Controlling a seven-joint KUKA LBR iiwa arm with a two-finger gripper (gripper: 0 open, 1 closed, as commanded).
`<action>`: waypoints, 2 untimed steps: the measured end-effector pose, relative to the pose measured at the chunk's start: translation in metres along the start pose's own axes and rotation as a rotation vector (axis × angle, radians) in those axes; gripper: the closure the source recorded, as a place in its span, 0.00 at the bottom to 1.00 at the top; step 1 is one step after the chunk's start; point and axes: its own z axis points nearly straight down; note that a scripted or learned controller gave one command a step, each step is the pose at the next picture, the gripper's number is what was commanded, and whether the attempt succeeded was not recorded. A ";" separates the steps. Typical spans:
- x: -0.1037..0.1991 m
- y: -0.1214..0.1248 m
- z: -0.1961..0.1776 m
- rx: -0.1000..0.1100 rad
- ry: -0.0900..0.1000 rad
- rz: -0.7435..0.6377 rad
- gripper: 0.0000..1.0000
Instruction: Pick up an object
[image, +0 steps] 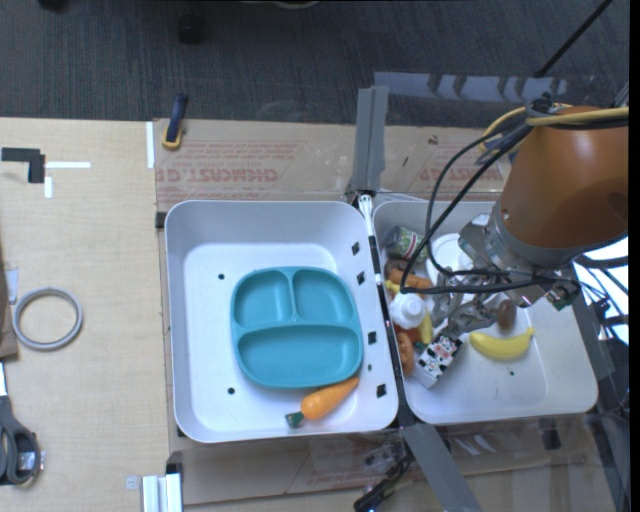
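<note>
- You see the arm (565, 190) coming in from the right, its orange band hanging over the right bin (520, 395) and covering much of that bin's far half.
- The gripper (462, 318) sits low over the middle of the right bin; you cannot tell its state, because cables and linkage clutter it.
- Nothing shows plainly between its tips, so you have no visible hold on any object.
- The banana (502, 343) lies on the bin floor just to the right of the gripper, close beside it, with a small dark round thing (507, 314) just above it.
- A small black-and-white patterned carton (436, 357) lies tilted just below the gripper, near the bin's left wall.
- Along that left wall you have a crowded pile: a white bottle with a red cap (405, 305), a green can (404, 240) farther back, and orange pieces (404, 347) that are too jumbled to name.
- Black cables (450, 215) loop down from the arm across the pile and hide part of it.
- In the left bin (195, 340) a teal divided plate (296, 326) lies flat in the middle, and a carrot (327, 400) rests against its near right edge.
- Outside the bins, on the wooden bench at the left, you see a roll of tape (45, 318).
</note>
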 end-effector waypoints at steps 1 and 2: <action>-0.050 0.041 -0.009 -0.001 0.000 -0.224 1.00; 0.008 0.043 0.037 -0.004 0.003 -0.449 1.00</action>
